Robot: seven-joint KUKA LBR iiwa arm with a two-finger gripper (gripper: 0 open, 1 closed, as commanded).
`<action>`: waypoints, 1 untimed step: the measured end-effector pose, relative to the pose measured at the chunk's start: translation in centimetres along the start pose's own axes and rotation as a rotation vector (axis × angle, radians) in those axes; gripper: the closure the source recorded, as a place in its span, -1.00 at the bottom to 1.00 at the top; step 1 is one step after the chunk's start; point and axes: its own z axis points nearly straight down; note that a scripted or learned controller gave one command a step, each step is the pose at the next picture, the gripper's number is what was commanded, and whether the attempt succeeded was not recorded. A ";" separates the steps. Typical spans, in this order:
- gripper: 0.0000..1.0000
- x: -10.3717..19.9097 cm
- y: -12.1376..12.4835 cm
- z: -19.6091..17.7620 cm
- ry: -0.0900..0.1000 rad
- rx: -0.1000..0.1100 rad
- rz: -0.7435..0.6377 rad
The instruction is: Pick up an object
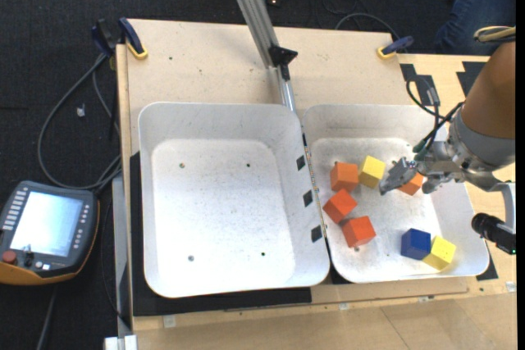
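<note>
**Gripper low in right bin, orange block at its tips**

Reaching in from 3 o'clock: grey arm [492,106] with orange band, wrist bent down over the right bin [459,273]. Gripper [404,176] low near the bin's centre, fingers pointing toward 9 o'clock. Jaws apparently closed around a small orange block [413,185], visible between and just behind the fingertips, though too small and blurred to confirm a firm pinch.

Just beside the gripper at 9 o'clock: a yellow cube [372,170], touching or nearly touching an orange cube [345,175] further toward 9. Below those, toward 7 o'clock of the gripper: two more orange cubes [340,206] [358,231], close together near the bin's left wall. At 5 o'clock of the gripper: a blue cube [416,243] touching a second yellow cube [442,252].

Left bin [156,176] alongside, sharing the middle edge. At 9 o'clock of the bench, off its edge: a teach pendant [45,229] on the dark floor.
</note>
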 end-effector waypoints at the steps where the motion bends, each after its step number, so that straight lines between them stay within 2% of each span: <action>1: -1.00 -1.7 2.6 11.1 0.001 0.006 0.002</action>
